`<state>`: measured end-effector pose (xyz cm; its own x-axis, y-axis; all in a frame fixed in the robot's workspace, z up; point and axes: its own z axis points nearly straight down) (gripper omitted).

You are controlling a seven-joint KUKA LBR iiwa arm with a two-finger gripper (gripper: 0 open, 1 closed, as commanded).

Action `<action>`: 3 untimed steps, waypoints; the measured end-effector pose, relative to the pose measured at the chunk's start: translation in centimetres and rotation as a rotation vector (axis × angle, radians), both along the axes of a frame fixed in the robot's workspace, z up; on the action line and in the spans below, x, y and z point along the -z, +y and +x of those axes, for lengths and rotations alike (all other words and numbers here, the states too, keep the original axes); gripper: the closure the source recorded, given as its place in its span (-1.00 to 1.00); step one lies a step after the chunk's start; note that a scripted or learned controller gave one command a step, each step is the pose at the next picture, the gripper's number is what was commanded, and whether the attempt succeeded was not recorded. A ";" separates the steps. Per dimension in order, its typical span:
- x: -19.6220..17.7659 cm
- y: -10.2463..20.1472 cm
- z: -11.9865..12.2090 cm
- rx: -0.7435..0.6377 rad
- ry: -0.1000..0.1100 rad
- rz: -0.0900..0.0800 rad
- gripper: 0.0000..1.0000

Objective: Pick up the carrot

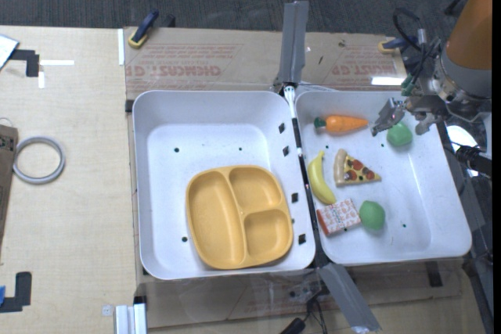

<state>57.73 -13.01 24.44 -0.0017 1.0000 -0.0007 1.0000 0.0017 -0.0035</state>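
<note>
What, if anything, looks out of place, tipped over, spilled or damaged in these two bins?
Nothing stands out. The yellow divided plate sits flat in the left bin. In the right bin, the carrot, banana, pizza slice, two green items and patterned block lie apart and intact. The gripper hovers right of the carrot.

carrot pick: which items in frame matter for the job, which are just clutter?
Job:
- carrot, far-left corner of the right bin
- hand, low over the same bin, to the right of the carrot, beside a green ball

Clutter:
- banana
- pizza slice
- red-and-white block
- second green ball
- yellow divided plate in the left bin
- tape roll on the bench
</note>
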 end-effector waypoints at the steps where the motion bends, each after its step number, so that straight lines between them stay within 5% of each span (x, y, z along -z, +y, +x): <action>1: -6.9 1.8 3.0 -0.172 -0.003 -0.001 -1.00; 2: 1.2 4.7 4.7 -0.160 0.000 0.000 -1.00; 3: 3.0 5.1 6.6 -0.177 -0.002 -0.001 -1.00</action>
<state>64.34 -7.96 21.41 -0.1773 0.9841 -0.0016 0.9841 0.1773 -0.0012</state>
